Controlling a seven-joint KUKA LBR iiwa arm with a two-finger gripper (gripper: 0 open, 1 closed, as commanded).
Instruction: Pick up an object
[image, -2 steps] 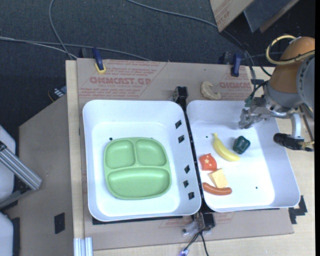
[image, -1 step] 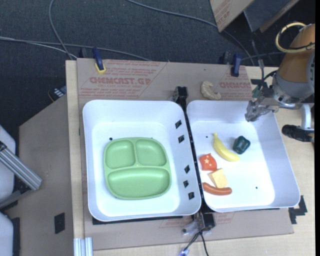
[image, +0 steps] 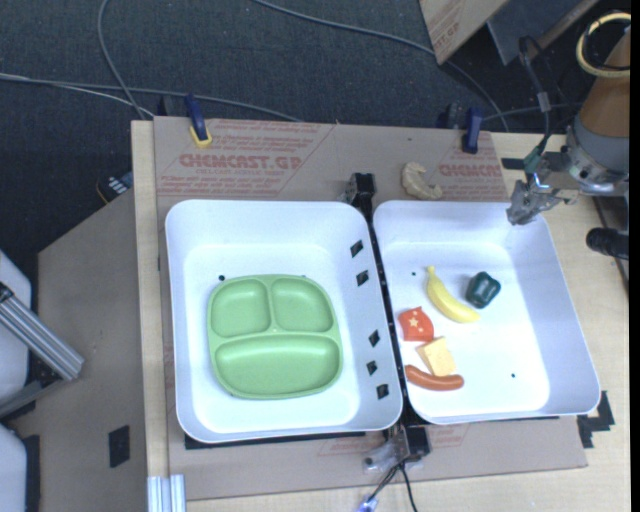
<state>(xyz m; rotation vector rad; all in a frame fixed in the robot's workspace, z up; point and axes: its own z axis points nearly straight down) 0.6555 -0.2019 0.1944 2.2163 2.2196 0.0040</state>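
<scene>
End effector (image: 524, 205) hovers at the right bin's (image: 560, 300) far corner, grip state unclear; curved yellow plastic banana (image: 449, 299) looks light, slick, best pinched mid-body.

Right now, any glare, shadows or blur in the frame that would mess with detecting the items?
Camera view: lighting is even and soft, with no hard glare on the right bin; the banana, sausage and cheese wedge cast only faint shadows. The green tray reads cleanly. The gripper near the bin's far corner looks slightly soft; its fingers are too small to resolve.
</scene>
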